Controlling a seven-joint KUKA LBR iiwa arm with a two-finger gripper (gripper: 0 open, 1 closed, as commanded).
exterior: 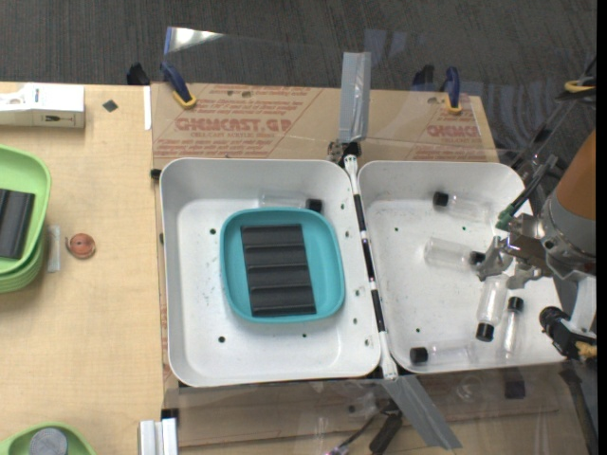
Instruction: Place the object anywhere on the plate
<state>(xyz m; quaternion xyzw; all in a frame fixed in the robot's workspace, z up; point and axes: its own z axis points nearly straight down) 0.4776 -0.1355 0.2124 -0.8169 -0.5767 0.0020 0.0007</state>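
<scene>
Seemingly light, slick and rollable, the clear vial [492, 303] just beneath the gripper [496, 257], whose state cannot be told, is best taken mid-barrel.

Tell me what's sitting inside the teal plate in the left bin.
The teal plate holds a dark ribbed insert of four raised bars covering most of its floor. No vial lies on it. Whatever is under the insert is covered, so I cannot tell.

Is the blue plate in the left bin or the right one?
Left bin. The plate lies flat inside it, with a dark ribbed block on top.
</scene>
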